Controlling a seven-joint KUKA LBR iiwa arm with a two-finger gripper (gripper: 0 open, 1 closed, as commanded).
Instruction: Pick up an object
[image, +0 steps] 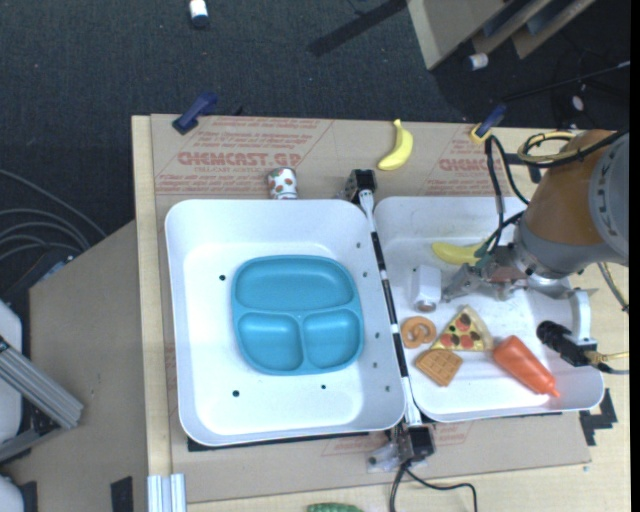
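Reading across the top of the brown board (300, 150) under the bins, red print spells "CHEMCAST GP" at the left, with smaller red lines around it too fine to make out; a second patch of the same print at the right is partly covered by cables.

In the camera view, the left white bin (200, 300) holds a blue three-compartment plastic tray (296, 312) near its middle. The right white bin (520, 400) holds the loose items: a yellow toy banana (455, 252) near its back, a small white cup-like piece (428, 288) below it, a brown pretzel ring (417, 331), a toy pizza slice (465, 330), a tan square cracker (438, 366) touching the pizza's lower edge, and an orange toy carrot (525, 364) at the right.

The grey arm with its orange band (560, 215) hangs over the right bin's back half. Its gripper (478, 278) sits low between banana and pizza slice; cables and the wrist blur it, so whether the claw is wide, narrow or holding anything cannot be told.

On the board behind the bins lie a second yellow banana (396, 148), a small patterned cylinder (283, 182) and a blue clamp (194, 113).
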